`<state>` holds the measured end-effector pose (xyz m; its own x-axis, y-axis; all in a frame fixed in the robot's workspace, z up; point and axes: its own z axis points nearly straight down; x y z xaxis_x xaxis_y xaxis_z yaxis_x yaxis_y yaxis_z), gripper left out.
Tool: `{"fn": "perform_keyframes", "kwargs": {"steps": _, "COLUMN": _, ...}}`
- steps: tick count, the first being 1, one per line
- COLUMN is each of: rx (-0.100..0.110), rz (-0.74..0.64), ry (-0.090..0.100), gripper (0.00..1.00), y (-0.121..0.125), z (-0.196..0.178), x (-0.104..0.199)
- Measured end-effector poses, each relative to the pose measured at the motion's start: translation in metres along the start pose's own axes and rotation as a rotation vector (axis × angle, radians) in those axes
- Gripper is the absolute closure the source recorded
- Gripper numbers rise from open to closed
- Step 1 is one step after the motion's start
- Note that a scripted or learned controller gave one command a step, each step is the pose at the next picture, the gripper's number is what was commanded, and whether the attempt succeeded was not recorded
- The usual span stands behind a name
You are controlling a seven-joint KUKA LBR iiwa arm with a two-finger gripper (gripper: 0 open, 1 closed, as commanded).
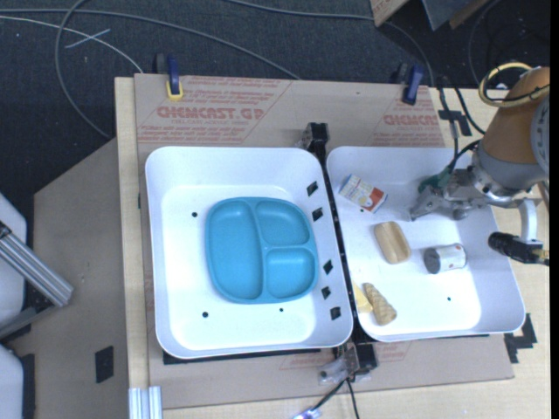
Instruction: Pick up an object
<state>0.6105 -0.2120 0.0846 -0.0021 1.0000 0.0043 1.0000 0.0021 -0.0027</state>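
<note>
Bread roll (392, 242), grey cylinder (444, 257) beside, claw (430, 201) near

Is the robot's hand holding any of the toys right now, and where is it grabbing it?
Nothing is held. The hand hovers over the right bin, apart from the small packet, the tan block and the grey cylinder.

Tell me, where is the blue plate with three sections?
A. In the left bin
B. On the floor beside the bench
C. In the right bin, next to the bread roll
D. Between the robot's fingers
A. The blue plate lies flat in the middle of the left bin, by itself, while the arm and the small things are over at the right bin.
</note>
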Motion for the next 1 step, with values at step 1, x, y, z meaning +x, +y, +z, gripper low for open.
{"fn": "perform_keyframes", "kwargs": {"steps": 1, "rx": -0.003, "rz": -0.001, "ry": -0.002, "gripper": 1.0, "y": 0.0009, "z": -0.0123, "x": -0.0003}}
